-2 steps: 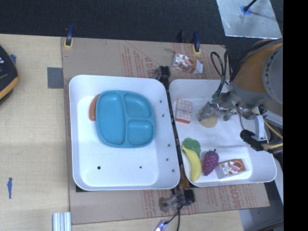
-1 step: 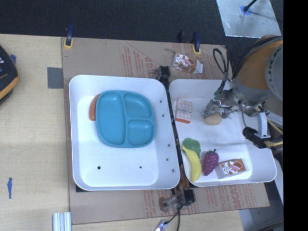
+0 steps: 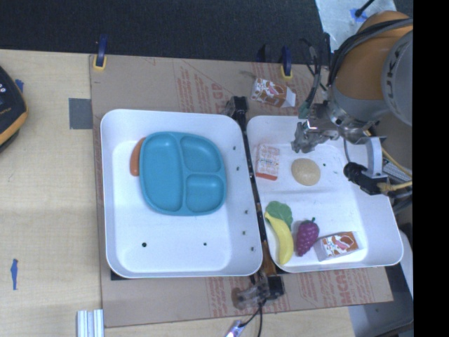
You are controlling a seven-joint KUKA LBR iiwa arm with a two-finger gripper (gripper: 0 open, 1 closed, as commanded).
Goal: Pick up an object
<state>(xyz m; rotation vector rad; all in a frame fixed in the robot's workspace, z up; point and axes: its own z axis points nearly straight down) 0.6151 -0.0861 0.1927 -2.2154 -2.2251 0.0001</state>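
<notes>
The right bin (image 3: 379,251) holds a round tan bun (image 3: 306,171), a small red-and-white packet (image 3: 267,161), a banana (image 3: 281,237) with a green leaf piece (image 3: 279,211), a purple grape bunch (image 3: 306,235) and a red-and-white carton (image 3: 337,245). My gripper (image 3: 306,137) hangs over the far part of the right bin, just above and behind the bun. Nothing shows between its fingers.
The left bin (image 3: 175,255) carries a blue divided plate (image 3: 183,172) with an orange item (image 3: 135,157) tucked under its left edge. A snack packet (image 3: 271,93) lies on the cardboard behind the bins. A black-and-yellow device (image 3: 10,111) sits at the far left.
</notes>
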